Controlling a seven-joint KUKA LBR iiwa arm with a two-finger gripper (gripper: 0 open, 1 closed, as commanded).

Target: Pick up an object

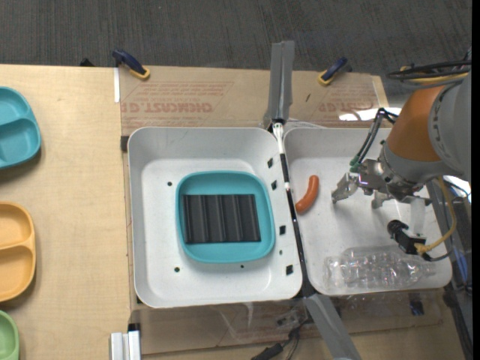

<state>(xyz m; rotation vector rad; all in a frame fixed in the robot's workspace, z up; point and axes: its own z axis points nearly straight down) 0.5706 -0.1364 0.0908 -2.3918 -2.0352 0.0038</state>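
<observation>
Place: robot lab
Bench (67, 96): plywood top, cardboard sheet (247, 96) held by clamps (131, 64)
Bins (150, 223): two white, side by side
Arm (431, 126): grey, orange band, loose cables
Floor (225, 13): dark carpet

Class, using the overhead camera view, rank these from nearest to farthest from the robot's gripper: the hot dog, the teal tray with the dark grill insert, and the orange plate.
Measured from the gripper:
1. Hot dog, same right bin, just left of it.
2. Teal tray, in the left bin.
3. Orange plate, far left on the bench.
</observation>
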